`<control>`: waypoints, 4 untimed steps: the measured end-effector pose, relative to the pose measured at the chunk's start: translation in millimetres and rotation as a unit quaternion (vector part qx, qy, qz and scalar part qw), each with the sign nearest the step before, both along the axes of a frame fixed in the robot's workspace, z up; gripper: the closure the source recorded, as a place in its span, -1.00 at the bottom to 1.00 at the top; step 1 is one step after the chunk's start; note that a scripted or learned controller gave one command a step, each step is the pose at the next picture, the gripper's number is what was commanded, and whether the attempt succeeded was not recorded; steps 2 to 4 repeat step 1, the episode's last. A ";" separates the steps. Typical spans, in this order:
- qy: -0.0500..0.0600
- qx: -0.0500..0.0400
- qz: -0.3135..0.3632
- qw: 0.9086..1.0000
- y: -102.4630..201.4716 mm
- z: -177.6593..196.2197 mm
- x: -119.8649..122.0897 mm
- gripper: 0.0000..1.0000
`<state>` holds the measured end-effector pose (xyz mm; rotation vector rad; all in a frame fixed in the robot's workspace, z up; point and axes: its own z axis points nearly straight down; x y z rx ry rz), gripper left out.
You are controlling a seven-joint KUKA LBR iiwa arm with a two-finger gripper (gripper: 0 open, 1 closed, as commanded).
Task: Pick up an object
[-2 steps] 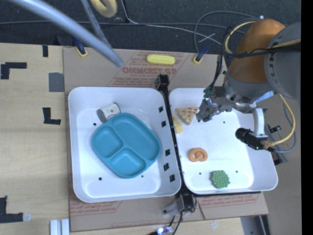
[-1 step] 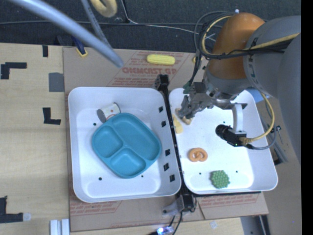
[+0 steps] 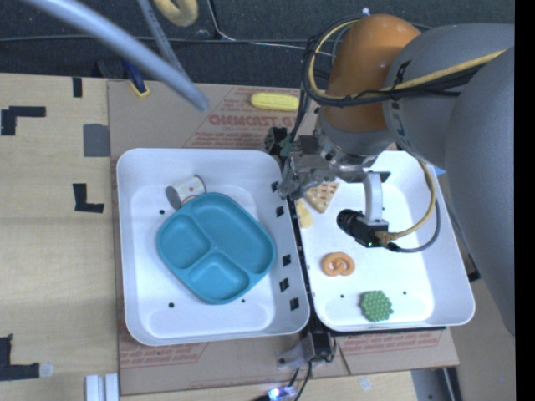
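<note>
- Nearest the camera, the grey arm (image 3: 468, 107) with its orange band (image 3: 368, 57) fills the upper right and reaches down over the right bin (image 3: 443, 307).
- Taking the right bin as landmark: a tan waffle-like piece (image 3: 320, 195) lies at its far left corner, an orange pretzel-shaped toy (image 3: 338, 265) sits near its middle, and a green bumpy ball (image 3: 376, 305) lies toward its near edge.
- Just left of the right bin stands the left bin (image 3: 142, 307), which holds a blue divided plate (image 3: 216, 246) and a small cup (image 3: 185, 190) on its side.
- Beyond the right bin, on the bench (image 3: 50, 249), lies a yellow corn cob (image 3: 274, 101).
- The hand (image 3: 303, 174) hangs over the right bin's far left corner, just beside the waffle-like piece.
- Progress, as a judgement: the pick is not yet done; every object looks at rest on a bin floor, and the closing and lift remain.
- Whether the hand is spread or pressed together cannot be told; wrist and cables cover it, and contact with the waffle-like piece is unclear.
</note>
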<state>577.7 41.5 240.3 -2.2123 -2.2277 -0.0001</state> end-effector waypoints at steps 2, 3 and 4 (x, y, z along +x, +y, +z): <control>0.001 0.000 0.000 1.000 54.7 -16.6 -4.5 1.00; 0.001 0.000 0.000 1.000 54.7 -16.6 -4.5 1.00; 0.001 0.000 0.000 1.000 54.7 -16.6 -4.5 1.00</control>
